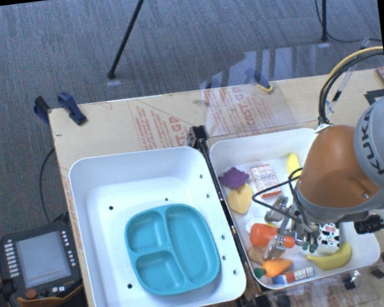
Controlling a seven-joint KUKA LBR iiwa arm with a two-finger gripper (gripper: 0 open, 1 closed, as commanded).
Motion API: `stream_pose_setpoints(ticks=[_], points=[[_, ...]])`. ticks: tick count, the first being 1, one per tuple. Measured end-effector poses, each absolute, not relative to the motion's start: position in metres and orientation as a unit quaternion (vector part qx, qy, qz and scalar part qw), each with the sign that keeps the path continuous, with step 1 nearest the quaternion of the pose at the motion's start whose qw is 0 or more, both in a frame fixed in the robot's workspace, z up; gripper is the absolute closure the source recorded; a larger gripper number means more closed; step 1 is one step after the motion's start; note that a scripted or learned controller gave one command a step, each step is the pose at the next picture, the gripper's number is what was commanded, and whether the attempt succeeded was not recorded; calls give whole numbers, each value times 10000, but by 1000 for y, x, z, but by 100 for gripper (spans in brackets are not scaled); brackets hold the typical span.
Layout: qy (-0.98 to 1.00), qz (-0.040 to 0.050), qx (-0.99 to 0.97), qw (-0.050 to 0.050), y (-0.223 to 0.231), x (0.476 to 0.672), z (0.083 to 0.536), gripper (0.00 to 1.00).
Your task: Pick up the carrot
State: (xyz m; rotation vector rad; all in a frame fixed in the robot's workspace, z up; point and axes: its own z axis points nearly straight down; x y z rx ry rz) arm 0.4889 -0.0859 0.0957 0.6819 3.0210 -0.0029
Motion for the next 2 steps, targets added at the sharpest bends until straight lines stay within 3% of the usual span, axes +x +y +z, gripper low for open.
stream_pose_setpoints(ticks=[1,2], points=[[9175,2,3976,56,-85,479,92,0],[9185,19,3954,82,-84,482,103,100]])
